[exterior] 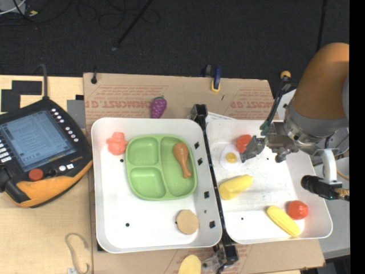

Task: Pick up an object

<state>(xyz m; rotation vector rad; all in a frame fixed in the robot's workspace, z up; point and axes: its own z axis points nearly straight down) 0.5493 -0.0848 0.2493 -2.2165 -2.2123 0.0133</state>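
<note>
Far left, on the bench: a pendant (40, 147) with a grey screen and orange underside, tilted. Near it, toward the near edge, a small metal hook (77, 250).

On the cardboard beyond the bins: purple grapes (158, 106), just past the left bin's far rim. Farther right, at the cardboard's far edge, a blue and yellow clamp (216, 80).

In the left bin (105, 210): a pink toy (116, 143) in the far left corner, just beside a green plate (145, 178) with three compartments. In the plate's far right compartment, a brown drumstick (183, 158), lying aslant. Near the bin's near right corner, a round tan cookie (186, 221), apart from the plate.

Outside the bins, at the near edge between them: a yellow lump (190, 264).

In the right bin (256, 233): a fried egg (230, 157) at far left, flat on the floor. Just beyond it, a red toy (244, 141), right beside the gripper (251, 148). Nearer, at the left wall, a yellow pepper (235, 186). Toward the near right corner, a yellow corn (283, 220) touching a red tomato (297, 209).

Gripper low over the right bin's far left part, reaching in from the right under the orange band (325, 84). Released or clenched: cannot tell from this angle.
</note>
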